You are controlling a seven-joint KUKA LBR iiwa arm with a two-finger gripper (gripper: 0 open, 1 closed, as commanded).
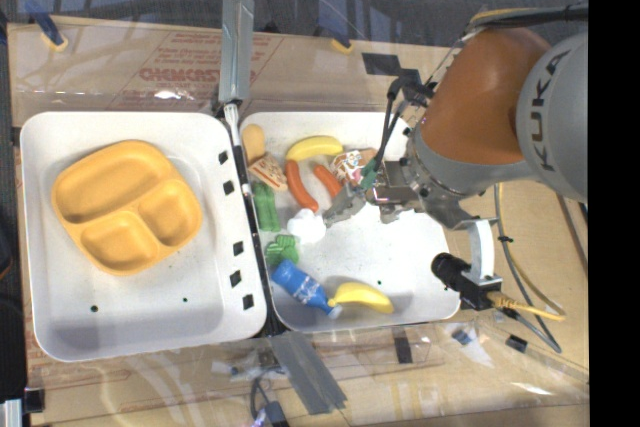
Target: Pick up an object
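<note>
The right bin holds a cluster of toy foods along its left side. Among them are a yellow banana, a red sausage, an orange carrot, a green piece and a white lump. A blue bottle and a second banana lie near the front wall. My gripper hangs low over the bin's middle. It is just right of the carrot and the white lump, beside a small patterned packet. I see nothing clearly held in it.
The left bin carries a yellow divided plate. A toast slice and a pale orange ball sit by the divider between the bins. The arm's orange band looms over the right bin's far right corner. Cables trail at the right.
</note>
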